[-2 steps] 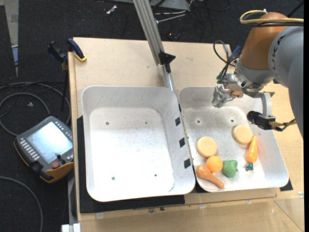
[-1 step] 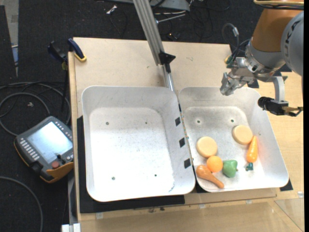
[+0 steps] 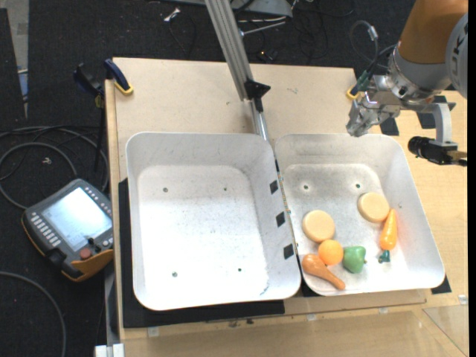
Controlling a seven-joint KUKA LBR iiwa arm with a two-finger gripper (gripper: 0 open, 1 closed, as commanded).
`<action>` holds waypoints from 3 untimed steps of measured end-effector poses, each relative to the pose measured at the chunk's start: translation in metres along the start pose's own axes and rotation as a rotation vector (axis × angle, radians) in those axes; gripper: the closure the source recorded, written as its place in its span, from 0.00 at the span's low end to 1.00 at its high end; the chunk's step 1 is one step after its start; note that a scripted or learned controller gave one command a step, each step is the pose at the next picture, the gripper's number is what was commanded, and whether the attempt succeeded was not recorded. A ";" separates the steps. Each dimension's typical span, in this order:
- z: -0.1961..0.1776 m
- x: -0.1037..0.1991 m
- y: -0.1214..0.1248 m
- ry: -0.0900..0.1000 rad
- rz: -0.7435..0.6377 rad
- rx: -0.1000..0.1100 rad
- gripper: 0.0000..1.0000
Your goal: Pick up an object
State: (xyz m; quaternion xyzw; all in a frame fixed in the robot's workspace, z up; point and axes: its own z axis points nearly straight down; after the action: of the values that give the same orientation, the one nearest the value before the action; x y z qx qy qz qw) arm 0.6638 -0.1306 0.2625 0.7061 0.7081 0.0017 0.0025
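Camera view: gripper state unclear (blurred), carrot well below it looks light, slick; pinch mid-body across its width.

The bench looks like pale matt wood. On it, both white bins have smooth plastic walls with scuffed, speckled floors. The toy carrot and green pepper look glossy plastic.

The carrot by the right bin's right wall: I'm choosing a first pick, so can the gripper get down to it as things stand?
Probably yes. The carrot lies uncovered, open from above. The gripper hangs over the bin's far rim. A pale round piece touching its tip and the nearby wall could crowd the approach.
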 end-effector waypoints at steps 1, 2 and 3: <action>0.015 0.047 -0.016 0.003 -0.004 0.008 1.00; 0.018 0.108 -0.037 0.003 -0.005 0.007 1.00; 0.017 0.151 -0.047 0.003 -0.005 0.007 1.00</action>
State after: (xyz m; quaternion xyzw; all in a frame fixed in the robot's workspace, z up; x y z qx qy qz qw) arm 0.6161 0.0201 0.2452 0.7044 0.7098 0.0000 -0.0012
